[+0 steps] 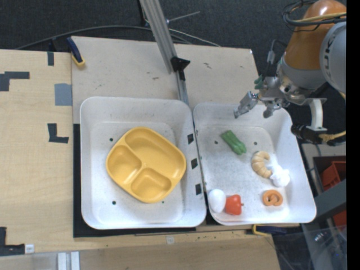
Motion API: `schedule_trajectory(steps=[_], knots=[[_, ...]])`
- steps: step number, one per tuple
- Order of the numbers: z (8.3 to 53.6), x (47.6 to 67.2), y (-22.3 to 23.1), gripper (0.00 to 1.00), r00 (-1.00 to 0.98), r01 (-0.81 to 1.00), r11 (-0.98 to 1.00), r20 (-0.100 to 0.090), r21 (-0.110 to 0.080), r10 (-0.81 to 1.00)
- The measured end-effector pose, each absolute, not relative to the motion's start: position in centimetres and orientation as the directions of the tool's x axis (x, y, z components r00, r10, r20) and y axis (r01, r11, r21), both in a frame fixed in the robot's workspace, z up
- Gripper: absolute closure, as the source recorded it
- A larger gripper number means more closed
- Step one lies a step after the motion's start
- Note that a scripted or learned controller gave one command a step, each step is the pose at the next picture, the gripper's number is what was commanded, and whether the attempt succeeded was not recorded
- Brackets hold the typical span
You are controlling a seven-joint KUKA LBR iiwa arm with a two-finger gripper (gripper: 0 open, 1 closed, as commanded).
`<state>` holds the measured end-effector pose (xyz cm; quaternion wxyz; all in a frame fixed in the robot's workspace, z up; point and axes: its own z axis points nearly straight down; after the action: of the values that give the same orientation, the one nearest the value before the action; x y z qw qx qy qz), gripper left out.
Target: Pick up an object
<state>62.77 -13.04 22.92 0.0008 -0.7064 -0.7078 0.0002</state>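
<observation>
A blue-and-yellow clamp (76, 52) grips the bench (129, 66) (far left corner).

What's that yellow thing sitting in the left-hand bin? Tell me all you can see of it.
The yellow plate is a divided tray, a rounded square with three compartments: one large and two smaller, split by raised ridges. It looks like smooth, slightly glossy plastic. It lies flat, right way up, turned at an angle to the walls of the left bin, about in the middle of the floor. Nothing lies on it and nothing else touches it.
</observation>
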Motion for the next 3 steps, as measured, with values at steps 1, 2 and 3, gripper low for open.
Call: schedule_trajectory(steps=[1,2,3], knots=[[22.9,62.8,-13.0,0.00,-0.002,1.000,0.002,0.001,-0.001,1.000],[18.5,62.3,-12.9,0.00,-0.002,1.000,0.002,-0.001,-0.005,1.000],[12.2,62.7,-12.6,0.00,-0.003,1.000,0.003,0.000,-0.008,1.000]])
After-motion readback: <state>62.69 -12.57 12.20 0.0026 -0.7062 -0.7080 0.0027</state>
